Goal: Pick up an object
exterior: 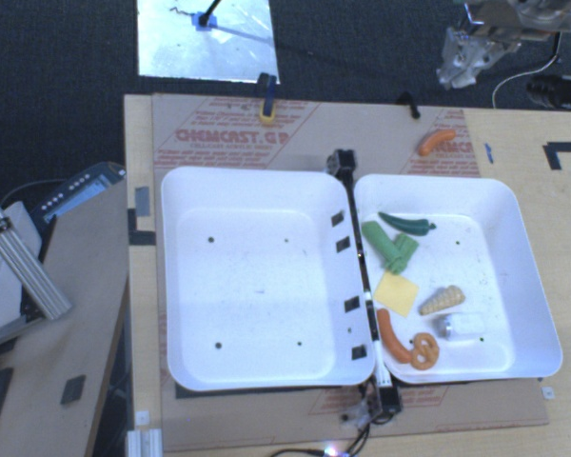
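Nothing is picked yet: your gripper (pixel 460 68) hangs beyond the desk's far edge, its state too unclear to tell, so you must bring it down over the right shallow white bin (pixel 523 246) holding the green cylindrical block (pixel 387 245).

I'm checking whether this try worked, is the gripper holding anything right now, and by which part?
Nothing is held. The gripper hangs high beyond the bench's far edge, nothing between its fingers; the toys lie in the right bin.
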Motion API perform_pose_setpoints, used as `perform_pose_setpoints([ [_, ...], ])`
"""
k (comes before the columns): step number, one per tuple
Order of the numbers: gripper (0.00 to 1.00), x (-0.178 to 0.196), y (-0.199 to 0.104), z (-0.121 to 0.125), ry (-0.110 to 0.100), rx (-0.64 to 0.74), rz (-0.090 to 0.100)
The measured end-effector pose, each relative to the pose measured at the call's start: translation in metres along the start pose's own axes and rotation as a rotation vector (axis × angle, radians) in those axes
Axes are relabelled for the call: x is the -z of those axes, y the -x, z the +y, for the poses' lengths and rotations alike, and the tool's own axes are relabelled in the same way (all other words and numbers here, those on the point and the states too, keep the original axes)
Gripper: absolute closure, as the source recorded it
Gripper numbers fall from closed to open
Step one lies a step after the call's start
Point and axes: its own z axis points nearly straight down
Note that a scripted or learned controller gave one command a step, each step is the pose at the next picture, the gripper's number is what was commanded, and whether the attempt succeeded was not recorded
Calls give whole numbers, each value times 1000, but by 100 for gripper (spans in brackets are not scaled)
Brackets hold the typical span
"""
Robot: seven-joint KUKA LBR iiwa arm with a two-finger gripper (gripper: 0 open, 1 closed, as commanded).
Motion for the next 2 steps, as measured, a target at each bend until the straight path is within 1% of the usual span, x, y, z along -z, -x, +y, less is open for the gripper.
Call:
perform_pose_setpoints([
  [1, 100, -116, -61, -40, -17, 8, 4],
  [2, 100, -34, -100, 0, 7, 6, 3],
])
